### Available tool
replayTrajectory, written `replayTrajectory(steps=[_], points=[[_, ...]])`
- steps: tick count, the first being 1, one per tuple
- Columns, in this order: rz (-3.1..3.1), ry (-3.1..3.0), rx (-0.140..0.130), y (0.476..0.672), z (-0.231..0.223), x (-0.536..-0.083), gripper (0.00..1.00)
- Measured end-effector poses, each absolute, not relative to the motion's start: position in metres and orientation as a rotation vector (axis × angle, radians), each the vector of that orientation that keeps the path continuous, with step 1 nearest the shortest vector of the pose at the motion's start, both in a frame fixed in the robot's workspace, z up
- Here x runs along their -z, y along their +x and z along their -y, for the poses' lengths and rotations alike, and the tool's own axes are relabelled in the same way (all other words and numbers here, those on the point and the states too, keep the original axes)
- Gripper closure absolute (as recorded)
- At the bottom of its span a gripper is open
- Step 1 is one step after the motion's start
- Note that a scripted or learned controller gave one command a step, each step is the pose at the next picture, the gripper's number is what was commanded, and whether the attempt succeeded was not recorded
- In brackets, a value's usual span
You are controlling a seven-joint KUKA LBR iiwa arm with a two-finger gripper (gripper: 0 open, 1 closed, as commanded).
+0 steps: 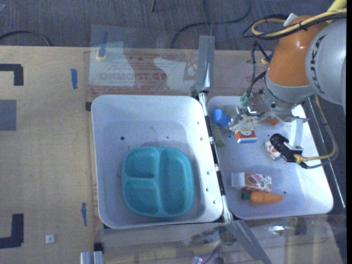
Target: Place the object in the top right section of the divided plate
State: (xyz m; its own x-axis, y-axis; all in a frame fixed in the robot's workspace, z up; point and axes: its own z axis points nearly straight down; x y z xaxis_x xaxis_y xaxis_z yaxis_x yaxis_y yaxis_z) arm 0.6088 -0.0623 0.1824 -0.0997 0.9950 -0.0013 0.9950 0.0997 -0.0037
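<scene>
Teal divided plate point(158, 181) sits in the left bin point(110, 120), all sections bare. Gripper point(245, 121) hangs low over the right bin point(313, 191) just above a small red-and-white carton point(246, 136); can't tell how its jaws stand. Carrot point(266, 197) lies near the front

A teal divided plate point(158, 181) sat in the left white bin point(110, 120) on the bench. In the right bin point(319, 197), the arm's claw point(246, 116) hovered over a small carton point(246, 136), near a blue cap point(221, 116); a carrot point(266, 197) lay nearer the front.
</scene>
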Motion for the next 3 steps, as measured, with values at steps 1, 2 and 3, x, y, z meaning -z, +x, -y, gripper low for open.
replayTrajectory(steps=[1,2,3], points=[[1.822,-2.558,-0.006,0.643,-0.006,-0.187,1.0],[1.734,-2.615,-0.01,0.63,0.0,-0.182,1.0],[1.699,-2.642,-0.006,0.667,0.053,-0.193,1.0]])
